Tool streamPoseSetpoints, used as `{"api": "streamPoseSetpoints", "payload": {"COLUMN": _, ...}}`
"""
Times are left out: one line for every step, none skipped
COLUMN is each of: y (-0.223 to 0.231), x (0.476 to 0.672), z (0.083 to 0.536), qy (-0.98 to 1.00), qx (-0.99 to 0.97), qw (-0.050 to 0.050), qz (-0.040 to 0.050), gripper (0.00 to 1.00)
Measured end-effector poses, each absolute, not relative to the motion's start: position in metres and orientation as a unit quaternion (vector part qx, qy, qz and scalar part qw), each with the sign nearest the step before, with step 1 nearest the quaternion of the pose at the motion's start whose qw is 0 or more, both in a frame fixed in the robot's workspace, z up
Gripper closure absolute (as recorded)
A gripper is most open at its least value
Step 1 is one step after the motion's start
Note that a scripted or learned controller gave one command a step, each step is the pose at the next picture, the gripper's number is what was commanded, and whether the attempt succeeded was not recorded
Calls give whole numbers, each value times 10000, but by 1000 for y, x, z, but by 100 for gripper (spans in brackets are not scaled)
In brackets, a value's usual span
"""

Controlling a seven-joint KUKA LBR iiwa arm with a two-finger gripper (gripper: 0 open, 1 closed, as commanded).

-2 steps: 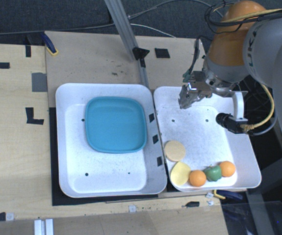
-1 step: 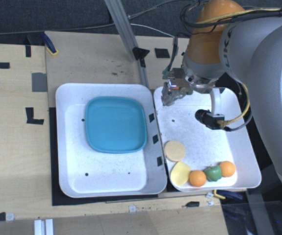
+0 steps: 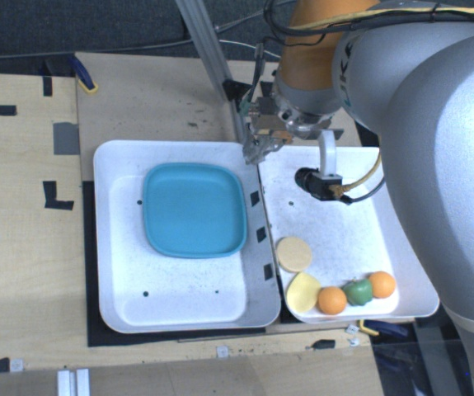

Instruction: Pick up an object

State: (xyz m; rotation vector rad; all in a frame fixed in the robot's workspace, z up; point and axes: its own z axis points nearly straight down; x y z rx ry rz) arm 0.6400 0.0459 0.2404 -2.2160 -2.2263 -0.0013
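Near rim of right bin (image 3: 410,308): two oranges (image 3: 332,300), green item (image 3: 357,291), yellow disc (image 3: 302,292), tan disc (image 3: 293,254), all well apart from fingers (image 3: 257,148) at far divider. Finger state: cannot tell. Blue plate (image 3: 194,209) in left bin (image 3: 113,246).

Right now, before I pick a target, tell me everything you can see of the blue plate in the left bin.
The blue plate is a rounded square, plain turquoise, plastic by its look, with a raised rim. It lies flat and upright on the floor of the left bin, toward the bin's far side. Nothing rests on it, and the end effector is not touching it.
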Motion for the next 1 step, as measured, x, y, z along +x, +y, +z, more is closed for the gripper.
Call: {"api": "streamPoseSetpoints", "payload": {"y": 92, "x": 656, "z": 241, "qy": -7085, "qx": -7057, "qw": 5, "qz": 0, "gripper": 100}}
